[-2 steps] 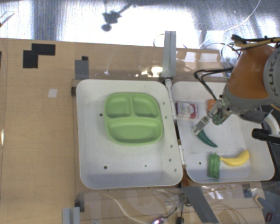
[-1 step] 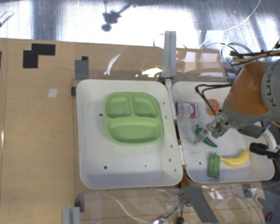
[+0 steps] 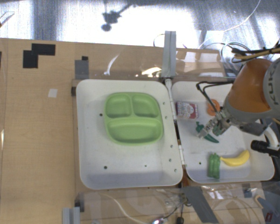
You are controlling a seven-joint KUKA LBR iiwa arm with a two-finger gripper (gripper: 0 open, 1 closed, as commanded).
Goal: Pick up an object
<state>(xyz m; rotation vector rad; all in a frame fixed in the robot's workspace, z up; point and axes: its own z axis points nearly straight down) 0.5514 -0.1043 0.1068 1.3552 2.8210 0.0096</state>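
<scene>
The gripper (image 3: 209, 130) hangs low inside the right bin (image 3: 263, 174), reaching in from the right on the grey arm (image 3: 252, 90) with its orange band. Its fingers point down and toward the left, and they sit right on top of a small dark green object (image 3: 213, 137) lying on the bin floor. From where I stand I cannot tell whether the fingers are spread or closed, or whether anything is gripped between them; the metal tips and the green piece blur together.

Close around it, still in the right bin, an orange item (image 3: 211, 107) peeks out just above the gripper, partly hidden by the wrist and a black cable. To the left, near the bin's dividing wall, lies a small white packet with a pink and red label (image 3: 186, 110). Toward the near edge of that bin a yellow banana (image 3: 236, 159) rests beside a light green object (image 3: 213, 165), the two just beside each other, almost touching.

The left bin (image 3: 91, 171) holds one thing: a light green divided plate (image 3: 133, 117) with three compartments, lying flat toward the bin's far half. Nothing sits in its compartments.
</scene>
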